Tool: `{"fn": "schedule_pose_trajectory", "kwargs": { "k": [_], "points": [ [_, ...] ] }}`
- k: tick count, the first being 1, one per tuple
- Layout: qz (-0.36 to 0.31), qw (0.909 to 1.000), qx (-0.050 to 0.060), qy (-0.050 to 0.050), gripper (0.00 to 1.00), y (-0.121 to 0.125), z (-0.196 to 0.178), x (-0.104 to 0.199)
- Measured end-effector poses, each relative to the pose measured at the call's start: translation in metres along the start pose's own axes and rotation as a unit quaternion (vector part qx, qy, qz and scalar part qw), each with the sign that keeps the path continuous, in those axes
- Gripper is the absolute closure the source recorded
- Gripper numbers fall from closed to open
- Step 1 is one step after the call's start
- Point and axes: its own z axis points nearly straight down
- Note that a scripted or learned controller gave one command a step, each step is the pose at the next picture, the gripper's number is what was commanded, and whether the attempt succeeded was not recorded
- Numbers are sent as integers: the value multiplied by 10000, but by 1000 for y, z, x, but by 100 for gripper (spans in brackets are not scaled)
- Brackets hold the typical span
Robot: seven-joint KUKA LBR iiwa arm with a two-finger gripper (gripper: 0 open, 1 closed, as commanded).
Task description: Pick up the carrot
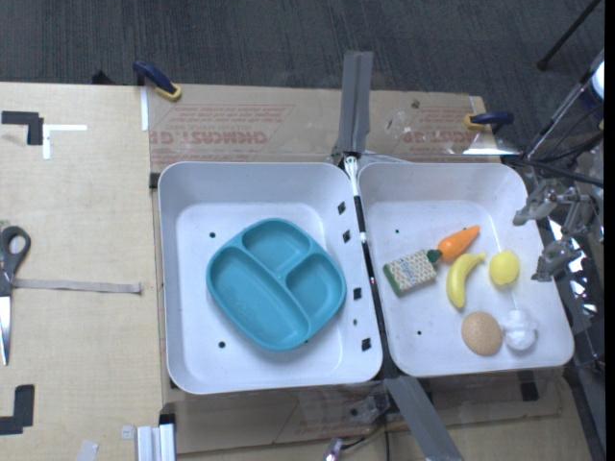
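The orange carrot (458,241) with its green tip lies in the right bin (432,192), near the middle, pointing up and to the right. My gripper (539,240) hangs over the right bin's right rim, well to the right of the carrot and apart from it. Its two metal fingers (530,210) stand open, with nothing between them.
Around the carrot lie a green box (410,271), a banana (461,279), a lemon (504,268), a brown egg-shaped thing (481,333) and a small white object (520,331). The left bin (183,286) holds a teal divided plate (276,283). Scissors (9,277) lie on the bench at far left.
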Motion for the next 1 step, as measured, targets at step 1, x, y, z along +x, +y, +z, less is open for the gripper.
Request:
{"fn": "schedule_pose_trajectory", "kwargs": {
  "k": [1],
  "points": [
    [237, 9997, -2, 2, 0, 16, 132, -21]
  ]
}}
